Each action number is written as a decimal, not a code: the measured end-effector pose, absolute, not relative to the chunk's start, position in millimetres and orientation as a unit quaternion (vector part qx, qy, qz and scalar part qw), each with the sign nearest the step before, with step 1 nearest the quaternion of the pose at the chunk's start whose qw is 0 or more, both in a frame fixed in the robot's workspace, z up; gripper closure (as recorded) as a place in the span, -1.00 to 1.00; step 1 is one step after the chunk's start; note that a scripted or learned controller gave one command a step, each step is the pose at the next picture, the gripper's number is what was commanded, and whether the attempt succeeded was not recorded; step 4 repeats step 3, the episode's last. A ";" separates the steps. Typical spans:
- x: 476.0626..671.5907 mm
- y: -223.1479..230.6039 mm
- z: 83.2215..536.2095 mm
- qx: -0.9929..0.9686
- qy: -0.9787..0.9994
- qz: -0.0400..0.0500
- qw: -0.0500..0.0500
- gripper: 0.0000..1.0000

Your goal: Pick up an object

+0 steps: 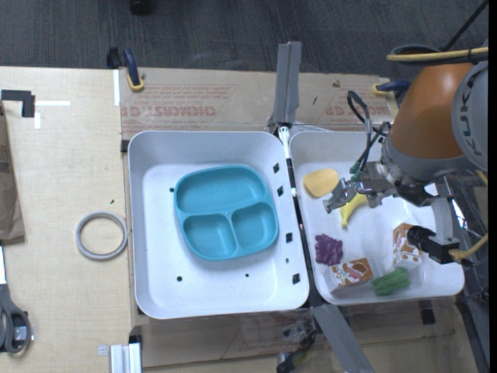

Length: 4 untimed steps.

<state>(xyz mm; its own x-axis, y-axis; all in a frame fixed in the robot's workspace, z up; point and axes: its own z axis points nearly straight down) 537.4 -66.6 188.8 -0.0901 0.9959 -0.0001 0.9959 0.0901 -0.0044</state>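
Gripper (347, 198) low in the right bin (435, 286), right at the banana (353, 208), w/ the yellow chip (321, 182) just left of it. Banana's long axis runs diagonal, tip toward the purple grapes (328, 249). Grip state: cannot tell, view's too cluttered. Looks like the banana's the target.

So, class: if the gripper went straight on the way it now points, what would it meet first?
Probably the banana: the gripper points down-left right over it in the right bin, though depth is unclear.
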 end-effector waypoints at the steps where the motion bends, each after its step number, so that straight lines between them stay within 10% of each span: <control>1: 562.6 -107.7 88.8 -0.708 -0.706 0.002 0.002 -1.00; 2: 561.7 -109.4 94.5 -0.709 -0.705 0.003 0.004 1.00; 3: 632.1 -39.8 188.9 -0.716 -0.698 0.002 0.001 1.00; 4: 632.1 -39.8 188.9 -0.716 -0.698 0.002 0.001 1.00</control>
